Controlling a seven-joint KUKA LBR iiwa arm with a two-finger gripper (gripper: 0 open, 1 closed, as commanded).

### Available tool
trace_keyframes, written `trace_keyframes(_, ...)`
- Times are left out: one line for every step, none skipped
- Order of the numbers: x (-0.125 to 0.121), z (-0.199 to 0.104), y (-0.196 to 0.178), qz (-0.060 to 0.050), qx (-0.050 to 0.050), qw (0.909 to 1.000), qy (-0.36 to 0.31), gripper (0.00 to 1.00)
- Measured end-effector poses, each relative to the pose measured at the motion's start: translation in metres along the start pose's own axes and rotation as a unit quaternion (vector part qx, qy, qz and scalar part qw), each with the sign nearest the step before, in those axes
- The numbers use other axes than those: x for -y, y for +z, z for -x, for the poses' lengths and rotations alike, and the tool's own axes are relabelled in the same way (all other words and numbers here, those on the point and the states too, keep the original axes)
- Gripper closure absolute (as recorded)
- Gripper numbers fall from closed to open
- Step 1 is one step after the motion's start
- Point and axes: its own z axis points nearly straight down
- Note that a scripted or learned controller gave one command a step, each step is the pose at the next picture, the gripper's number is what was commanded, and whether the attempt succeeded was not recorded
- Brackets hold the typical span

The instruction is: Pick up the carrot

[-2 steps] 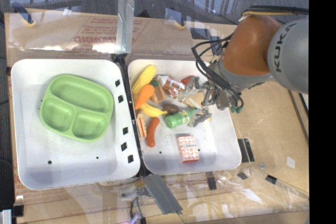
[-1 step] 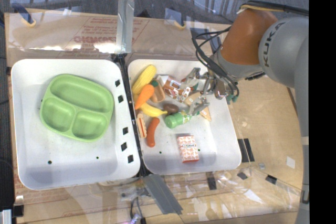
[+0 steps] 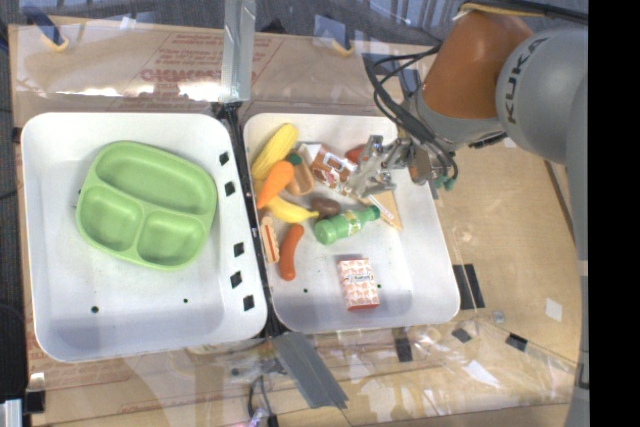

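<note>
Nearest the camera, the worktop (image 3: 520, 245) edge shows brown board under clear film with strips of grey tape; on it sit 2 shallow white bins side by side. In the right bin (image 3: 420, 300), closest to the front, lies a small red and white patterned packet (image 3: 358, 282), flat and rectangular; just behind and to its left is a red-orange sausage (image 3: 291, 251), smooth and rounded, lying on a slant; beside that is a green bottle (image 3: 346, 225) on its side with a white label. A yellow banana (image 3: 289, 211) curves just behind the sausage, with a dark brown piece (image 3: 325, 207) touching it. The left bin (image 3: 60, 295) holds a light green plastic plate (image 3: 147, 204) with 3 compartments, glossy and rounded at the corners.

The carrot (image 3: 275, 182), orange, tapered and matte, lies on a slant in the left half of the right bin, near the divider, wedged between the banana in front and a yellow corn cob (image 3: 274, 151) behind; a small red and white carton (image 3: 324, 165) lies to its right, between it and the gripper.

The gripper (image 3: 368, 173) hangs over the middle of the right bin, metallic and angled down to the left, near the carrot but apart from it; whether its fingers are parted cannot be told. Behind it the arm (image 3: 540, 90) rises, with its orange band and grey shell, at the far right.
</note>
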Motion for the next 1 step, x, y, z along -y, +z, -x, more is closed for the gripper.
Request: trace_keyframes(0.0059, 0.0235, -0.1130, -0.002, 0.004, 1.0000, 0.005, 1.00)
